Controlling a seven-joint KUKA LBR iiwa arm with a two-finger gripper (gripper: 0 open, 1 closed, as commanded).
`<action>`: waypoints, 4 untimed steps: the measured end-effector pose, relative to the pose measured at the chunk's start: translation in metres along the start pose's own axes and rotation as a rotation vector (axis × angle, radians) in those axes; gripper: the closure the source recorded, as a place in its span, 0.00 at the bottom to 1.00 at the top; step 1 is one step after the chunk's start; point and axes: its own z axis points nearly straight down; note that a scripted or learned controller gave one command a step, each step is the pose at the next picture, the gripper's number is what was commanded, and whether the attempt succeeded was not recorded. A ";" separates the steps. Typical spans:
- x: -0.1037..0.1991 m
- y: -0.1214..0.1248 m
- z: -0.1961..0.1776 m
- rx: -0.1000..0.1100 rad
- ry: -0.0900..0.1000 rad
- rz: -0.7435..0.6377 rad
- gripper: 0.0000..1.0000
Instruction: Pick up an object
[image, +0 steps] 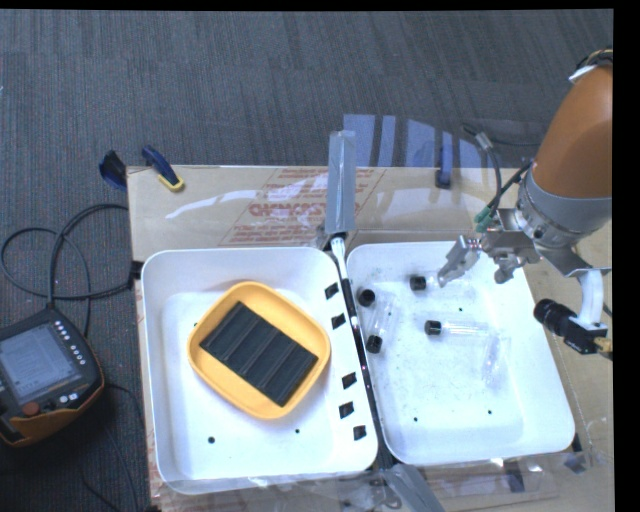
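Objects: small black caps (417, 283) and clear tubes (458, 327) lie scattered in the right bin (540, 420), mostly toward its back-left corner.
Gripper: gripper (478, 262) hangs over the right bin's back edge, fingers apart, nothing between them.
Arm: grey wrist with orange band (577, 120) reaches in at the bin's back-right corner.
Left bin: left bin (160, 400) carries a yellow tray (215, 385) with a black ribbed slab (258, 351), near the middle.
Pendant: pendant (40, 372) on the floor, left of the bench.
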 end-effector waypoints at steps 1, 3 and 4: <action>-0.034 -0.011 0.043 -0.002 0.000 -0.062 0.00; -0.098 0.010 0.173 -0.038 -0.004 -0.043 0.00; -0.067 -0.012 0.178 -0.029 -0.007 -0.069 0.00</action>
